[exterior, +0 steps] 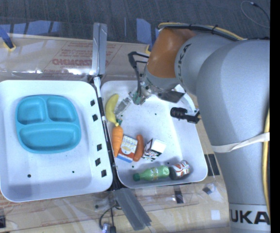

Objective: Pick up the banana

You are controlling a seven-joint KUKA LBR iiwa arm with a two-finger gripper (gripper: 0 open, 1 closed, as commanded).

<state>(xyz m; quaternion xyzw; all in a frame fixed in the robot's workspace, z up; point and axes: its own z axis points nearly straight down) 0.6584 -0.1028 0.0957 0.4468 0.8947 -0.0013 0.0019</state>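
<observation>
Lying curved, yellow banana point(111, 108), green-tipped, unpeeled

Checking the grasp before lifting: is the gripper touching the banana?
Cannot tell. In the camera view the gripper sits right at the banana's right edge, but the slanted angle shows neither clear contact nor a gap.

The end effector point(123, 106) hangs low over the right bin point(190, 147), just beside the banana point(111, 108) at the bin's left wall. Below the banana lie a carrot point(117, 139), a small carton point(128, 146) and a green bottle point(154, 173). A blue divided plate point(46, 122) sits in the left bin point(47, 174).
</observation>
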